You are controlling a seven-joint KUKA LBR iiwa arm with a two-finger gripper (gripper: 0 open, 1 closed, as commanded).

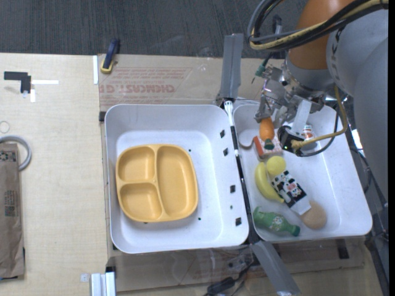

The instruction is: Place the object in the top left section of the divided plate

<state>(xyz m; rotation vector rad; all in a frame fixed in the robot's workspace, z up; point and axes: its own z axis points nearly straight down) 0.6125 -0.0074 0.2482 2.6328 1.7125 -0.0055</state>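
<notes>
Pale wood bench (49, 159), two white bins (166, 239), dark carpet (123, 11)

The arm (345, 36) runs off the top and right edges; its gripper (279, 113) fingers are lost in clutter (wires and brackets), their state unreadable.

This looks like a robotics lab. A plywood bench (49, 184) carries two white bins (123, 227) clamped side by side, with a flattened cardboard sheet (160, 82) under them, tape marks (43, 82) on the wood, dark carpet (123, 11) beyond, and thick cables (290, 17) looping off the grey and orange arm (345, 36).
</notes>
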